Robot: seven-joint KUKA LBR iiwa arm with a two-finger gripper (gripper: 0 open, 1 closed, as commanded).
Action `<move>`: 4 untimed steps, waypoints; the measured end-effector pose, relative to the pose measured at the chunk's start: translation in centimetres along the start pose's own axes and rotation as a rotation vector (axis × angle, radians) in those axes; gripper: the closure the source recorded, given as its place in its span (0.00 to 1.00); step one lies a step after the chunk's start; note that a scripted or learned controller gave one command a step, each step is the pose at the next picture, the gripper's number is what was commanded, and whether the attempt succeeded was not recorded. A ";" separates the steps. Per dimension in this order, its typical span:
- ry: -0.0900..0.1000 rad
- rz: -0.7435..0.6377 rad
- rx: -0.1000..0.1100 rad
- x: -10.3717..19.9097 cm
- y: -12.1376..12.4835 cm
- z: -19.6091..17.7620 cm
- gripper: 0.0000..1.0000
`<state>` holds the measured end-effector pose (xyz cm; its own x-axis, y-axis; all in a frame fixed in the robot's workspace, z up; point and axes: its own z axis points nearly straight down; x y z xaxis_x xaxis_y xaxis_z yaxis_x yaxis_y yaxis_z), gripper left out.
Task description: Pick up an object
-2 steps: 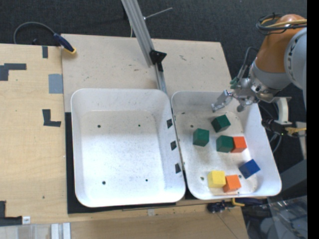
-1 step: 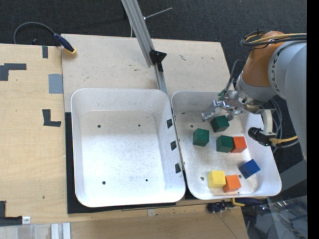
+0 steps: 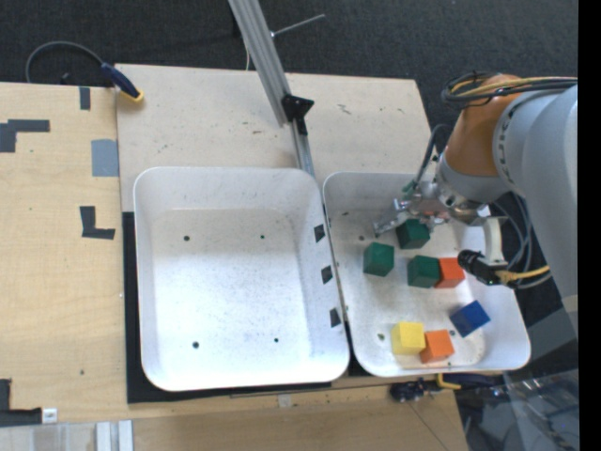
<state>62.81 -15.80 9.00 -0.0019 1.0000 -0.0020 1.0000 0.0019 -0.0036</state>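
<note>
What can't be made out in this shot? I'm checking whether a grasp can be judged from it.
- Gripper, camera view: the wrist above covers its fingers, so open or shut is unreadable.
- Green block at the gripper: whether it is gripped or merely lying in the right bin is unclear.
- Orange block by the green one: partly hidden by the neighbouring green block.

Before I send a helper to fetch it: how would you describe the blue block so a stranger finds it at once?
Look in the right white bin, the one with the blocks. Near its lower right corner lies the blue block, just above and right of a yellow block and an orange block. It is the one blue piece.
</note>
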 end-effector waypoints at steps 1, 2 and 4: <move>0.001 -0.001 -0.001 0.1 0.0 -1.1 1.00; 0.001 0.002 -0.007 -0.3 -0.3 -7.3 1.00; 0.000 0.000 -0.009 -0.2 0.7 -18.4 1.00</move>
<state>63.58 -15.97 27.35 -0.0020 1.0000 -0.0017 1.0000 0.0020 0.0049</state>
